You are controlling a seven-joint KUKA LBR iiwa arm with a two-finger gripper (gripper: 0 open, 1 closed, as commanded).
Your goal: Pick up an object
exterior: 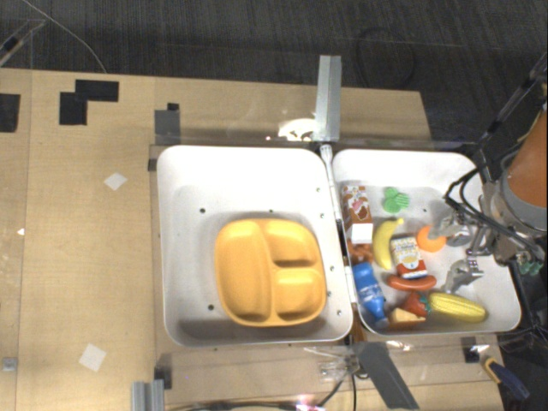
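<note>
Left white plastic bin (184, 229): a yellow-orange divided plastic tray (270, 271) is lying inside. Right white plastic bin (505, 306) is holding a yellow toy banana (384, 240), blue bottle (368, 288), green toy (395, 200), orange ball (431, 238), yellow corn cob (456, 307). The metal two-finger gripper (461, 251) is hanging over the right side, fingers spread apart, gripping nothing, beside the ball.

Tray (270, 272) in left bin (184, 187); toys crowd right bin (428, 165).
</note>
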